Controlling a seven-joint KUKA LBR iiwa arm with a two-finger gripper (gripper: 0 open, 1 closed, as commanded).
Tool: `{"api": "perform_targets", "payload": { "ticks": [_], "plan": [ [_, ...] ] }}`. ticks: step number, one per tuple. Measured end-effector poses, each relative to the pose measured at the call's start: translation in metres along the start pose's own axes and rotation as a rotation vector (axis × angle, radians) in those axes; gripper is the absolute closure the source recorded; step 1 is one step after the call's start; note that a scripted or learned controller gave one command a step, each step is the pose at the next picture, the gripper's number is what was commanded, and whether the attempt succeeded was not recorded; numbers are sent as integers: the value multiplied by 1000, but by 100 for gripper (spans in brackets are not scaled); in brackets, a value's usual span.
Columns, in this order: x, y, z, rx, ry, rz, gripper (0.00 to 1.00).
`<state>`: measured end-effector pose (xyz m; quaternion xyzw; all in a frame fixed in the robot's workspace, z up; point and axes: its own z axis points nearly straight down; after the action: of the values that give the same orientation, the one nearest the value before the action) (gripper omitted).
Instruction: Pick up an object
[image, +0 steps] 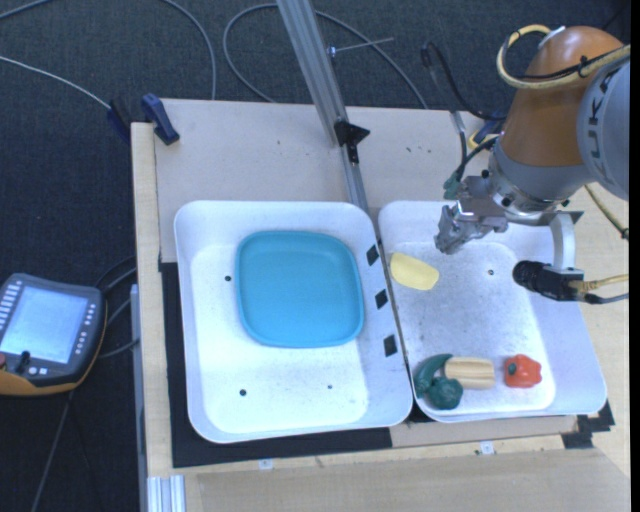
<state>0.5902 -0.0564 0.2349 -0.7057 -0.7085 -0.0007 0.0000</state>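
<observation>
In the right bin (500, 310) lie a pale yellow piece (413, 271) near its left wall, and along the front edge a dark green object (438, 382), a tan cylinder (470, 372) and a red pepper-like item (521, 371). My gripper (452, 236) hangs over the far part of the right bin, just right of and slightly beyond the yellow piece. Nothing shows between its fingers.
The left bin (200, 300) holds a turquoise square plate (300, 287). A slanted metal pole (325, 90) rises behind the bins. A teach pendant (45, 330) lies off the bench at the left. Cables run across the floor.
</observation>
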Motion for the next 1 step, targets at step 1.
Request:
{"api": "perform_targets", "payload": {
  "ticks": [1],
  "plan": [
    [63, 2, 1, 0, 1, -2, 100]
  ]
}}
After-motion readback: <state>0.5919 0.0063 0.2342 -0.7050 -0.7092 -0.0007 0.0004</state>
